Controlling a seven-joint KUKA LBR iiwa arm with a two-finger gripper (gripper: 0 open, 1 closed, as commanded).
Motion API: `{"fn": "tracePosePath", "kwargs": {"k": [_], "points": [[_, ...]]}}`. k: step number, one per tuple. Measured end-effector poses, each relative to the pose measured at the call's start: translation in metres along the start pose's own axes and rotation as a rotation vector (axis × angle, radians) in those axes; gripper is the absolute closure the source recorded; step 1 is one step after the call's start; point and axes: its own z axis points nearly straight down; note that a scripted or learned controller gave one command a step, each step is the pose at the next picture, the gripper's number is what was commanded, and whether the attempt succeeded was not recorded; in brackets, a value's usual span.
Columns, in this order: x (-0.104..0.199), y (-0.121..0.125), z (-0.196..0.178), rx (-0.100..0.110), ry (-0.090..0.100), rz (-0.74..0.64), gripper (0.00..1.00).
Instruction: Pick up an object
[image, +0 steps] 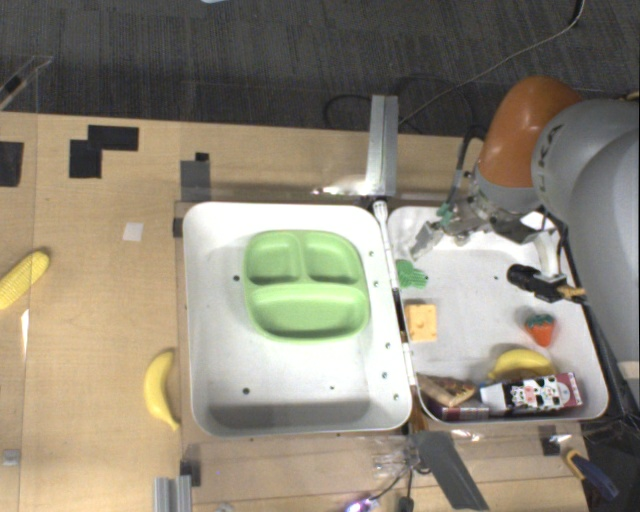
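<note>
Gripper (437, 228) low at right bin's (596, 345) far-left corner, just above green piece (410, 273); grip state impossible to tell. Cheese wedge (423, 323), strawberry (541, 329), banana (518, 362), carton (530, 394) lying loose in same bin.

Green tray (304, 284) fills left bin's middle, right bin (470, 290) bare at centre, banana (519, 362), carton (530, 393), strawberry (541, 329) crowding near edge

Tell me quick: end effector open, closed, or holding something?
End effector: cannot be told; it hangs over the right bin's back-left corner, above the small green piece.
</note>
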Motion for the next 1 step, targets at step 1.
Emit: {"fn": "tracePosePath", "kwargs": {"k": [1], "points": [[-0.0138,-0.0052,0.0085,0.006,0.013,-0.065,0.00]]}}
